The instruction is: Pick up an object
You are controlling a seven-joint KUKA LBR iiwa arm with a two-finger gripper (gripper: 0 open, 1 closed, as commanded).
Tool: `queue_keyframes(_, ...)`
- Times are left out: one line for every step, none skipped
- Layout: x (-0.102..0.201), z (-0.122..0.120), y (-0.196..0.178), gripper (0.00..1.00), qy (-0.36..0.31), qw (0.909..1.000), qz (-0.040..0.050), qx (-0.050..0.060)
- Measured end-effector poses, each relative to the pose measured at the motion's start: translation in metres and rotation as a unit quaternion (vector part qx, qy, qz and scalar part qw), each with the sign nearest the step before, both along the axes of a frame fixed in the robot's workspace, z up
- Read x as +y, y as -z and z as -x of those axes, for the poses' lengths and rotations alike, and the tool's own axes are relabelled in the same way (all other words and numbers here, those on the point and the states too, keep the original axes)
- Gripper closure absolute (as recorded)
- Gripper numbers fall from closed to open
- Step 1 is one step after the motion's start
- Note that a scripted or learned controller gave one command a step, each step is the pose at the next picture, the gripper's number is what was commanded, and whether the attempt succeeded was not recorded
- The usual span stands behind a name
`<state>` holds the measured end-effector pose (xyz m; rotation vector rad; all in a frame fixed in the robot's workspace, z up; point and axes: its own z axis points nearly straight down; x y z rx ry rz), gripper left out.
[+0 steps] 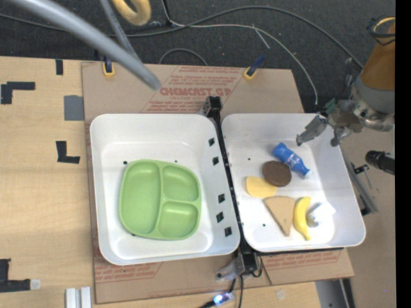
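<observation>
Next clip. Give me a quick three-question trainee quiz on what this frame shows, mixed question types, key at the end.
1. True or false: the green plate lies in the left bin.
2. The blue bottle lies in which bin? A) left B) right C) neither
3. Fill in: the banana lies just right of the tan ____.

Key: 1 true; 2 B, the right bin, with the hand above its far right corner; 3 wedge.

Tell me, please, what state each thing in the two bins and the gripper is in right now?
Gripper: jaws spread open, holding nothing, over the right bin's far edge.
Blue bottle: lying on its side.
Brown disc: flat, overlapping the yellow piece.
Tan wedge: flat.
Banana: lying beside the wedge.
Green plate: upright in the left bin, compartments bare.
</observation>
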<state>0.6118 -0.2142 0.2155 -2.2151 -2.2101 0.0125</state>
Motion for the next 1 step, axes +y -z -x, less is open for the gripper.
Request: queue_keyframes(0.0005, -0.0031, -0.0081, 0.0, -0.002, 1.0, 0.0016, -0.007)
